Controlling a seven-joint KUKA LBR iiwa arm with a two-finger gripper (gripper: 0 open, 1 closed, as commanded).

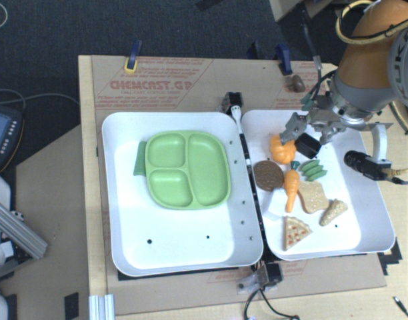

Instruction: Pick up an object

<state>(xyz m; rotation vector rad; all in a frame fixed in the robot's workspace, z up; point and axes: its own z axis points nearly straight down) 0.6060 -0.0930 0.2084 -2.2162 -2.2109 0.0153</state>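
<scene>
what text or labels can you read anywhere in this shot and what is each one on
"CHEMCAST GP" in large red letters, partly blurred, on the brown board under the bins, behind the left bin.
Smaller red lines above and below it on the same board: too blurred to read.
Faint red print on the board behind the right bin: too blurred to read.
The green plate and the toy foods carry no readable text.

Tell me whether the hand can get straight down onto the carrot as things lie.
Probably yes: the carrot lies uncovered in the right bin, though burger patty and bread slice crowd its sides.
</scene>
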